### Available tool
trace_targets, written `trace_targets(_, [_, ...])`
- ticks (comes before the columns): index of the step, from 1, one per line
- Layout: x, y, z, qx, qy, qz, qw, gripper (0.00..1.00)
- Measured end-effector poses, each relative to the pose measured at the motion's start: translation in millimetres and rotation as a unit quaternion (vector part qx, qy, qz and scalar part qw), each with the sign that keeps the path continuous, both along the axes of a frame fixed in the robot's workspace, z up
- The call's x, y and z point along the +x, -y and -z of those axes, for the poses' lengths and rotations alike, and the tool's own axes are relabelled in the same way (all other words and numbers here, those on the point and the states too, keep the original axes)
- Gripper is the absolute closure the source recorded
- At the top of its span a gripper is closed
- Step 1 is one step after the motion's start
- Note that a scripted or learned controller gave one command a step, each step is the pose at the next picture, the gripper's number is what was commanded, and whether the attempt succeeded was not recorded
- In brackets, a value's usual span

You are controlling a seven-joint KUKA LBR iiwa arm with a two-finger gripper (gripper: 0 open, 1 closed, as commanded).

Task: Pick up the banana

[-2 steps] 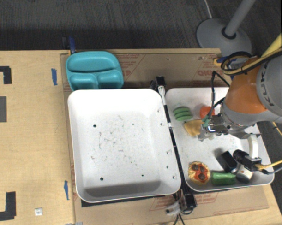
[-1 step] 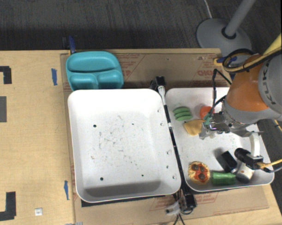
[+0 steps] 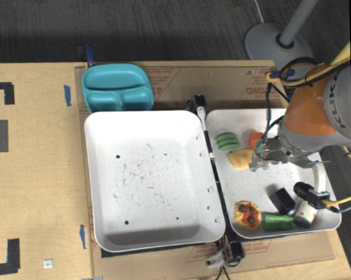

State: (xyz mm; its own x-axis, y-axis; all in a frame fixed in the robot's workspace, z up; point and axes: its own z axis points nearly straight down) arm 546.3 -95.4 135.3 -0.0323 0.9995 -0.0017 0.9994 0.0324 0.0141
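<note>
The claw point(image 3: 261, 157) hangs low over the right-hand shallow white plastic bin point(image 3: 244, 120), at the end of the grey arm point(image 3: 318, 120) with its orange band, which reaches in from the right. Whether the claw is spread or pressed together cannot be told: the metal tips blur together against the white floor, and nothing can be seen between them.

The task's thing, a stubby pale yellow toy banana piece point(image 3: 241, 159), lies just to the left of the claw, touching it or very nearly so (the view is too coarse to settle which). Its long axis seems to run roughly left to right, tilted slightly, though the piece is so short that this is uncertain. The coming move probably calls for a small shift leftward so the claw straddles the banana rather than standing beside it.

Around the banana in the same bin: a ridged green toy vegetable point(image 3: 226, 141) just above it, and a small orange-red object point(image 3: 255, 140) above and to its right, partly hidden by the claw. Well below the banana, along the bin's near wall, lie a round toy pizza slice with red and yellow topping point(image 3: 247, 214), a green cylinder point(image 3: 278, 221), and black and white pieces point(image 3: 295, 202).

Left of the banana's bin sits the second white bin point(image 3: 148, 177). Beyond that one rests a teal divided plastic tray point(image 3: 117, 88).
</note>
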Motion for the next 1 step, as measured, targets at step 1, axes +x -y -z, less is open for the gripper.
trace_targets(1, [0.8, -0.2, -10.0, -0.0004, 0.001, 0.0, 1.0, 1.0])
